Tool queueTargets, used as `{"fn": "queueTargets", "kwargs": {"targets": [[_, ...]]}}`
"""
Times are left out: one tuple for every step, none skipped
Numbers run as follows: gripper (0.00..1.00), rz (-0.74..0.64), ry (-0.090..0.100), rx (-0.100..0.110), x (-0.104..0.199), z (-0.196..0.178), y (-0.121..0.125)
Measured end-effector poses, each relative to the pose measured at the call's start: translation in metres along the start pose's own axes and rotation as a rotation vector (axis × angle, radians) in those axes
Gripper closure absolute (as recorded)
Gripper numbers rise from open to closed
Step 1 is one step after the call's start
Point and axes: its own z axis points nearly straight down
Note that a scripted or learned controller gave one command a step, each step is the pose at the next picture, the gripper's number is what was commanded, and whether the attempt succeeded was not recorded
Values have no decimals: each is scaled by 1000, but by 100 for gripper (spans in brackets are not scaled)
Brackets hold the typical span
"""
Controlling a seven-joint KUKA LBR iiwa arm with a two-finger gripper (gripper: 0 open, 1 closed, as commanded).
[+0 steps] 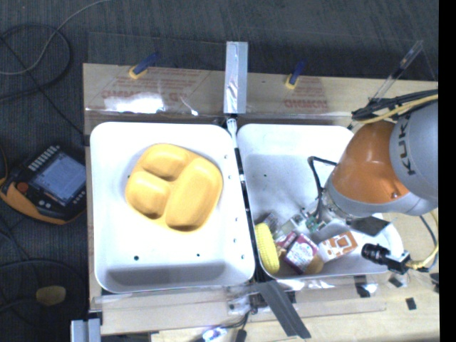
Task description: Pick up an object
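Note:
My gripper (311,223) reaches down into the right bin (285,155), under the orange band of the arm (367,173). Its tip sits among a cluster of small objects at the bin's front. A yellow corn cob (266,249) lies at the front left of that bin. Beside it is a dark red packet (300,253), and an orange and white box (337,246) lies to its right. A greenish item (283,229) sits just left of the gripper tip. The wrist hides the fingers.
The left bin (114,255) holds a large yellow lumpy object (173,186). A metal divider (236,84) stands between the bins at the back. A handheld pendant (48,184) lies on the floor at the left. Cables run at the far right.

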Motion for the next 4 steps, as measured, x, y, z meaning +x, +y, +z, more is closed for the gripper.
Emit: {"fn": "queueTargets", "kwargs": {"targets": [[0, -76, 28, 27, -31, -25, 18], [0, 179, 5, 11, 2, 1, 3], [0, 182, 11, 18, 1, 2, 7], [0, 657, 11, 23, -20, 4, 45]]}}
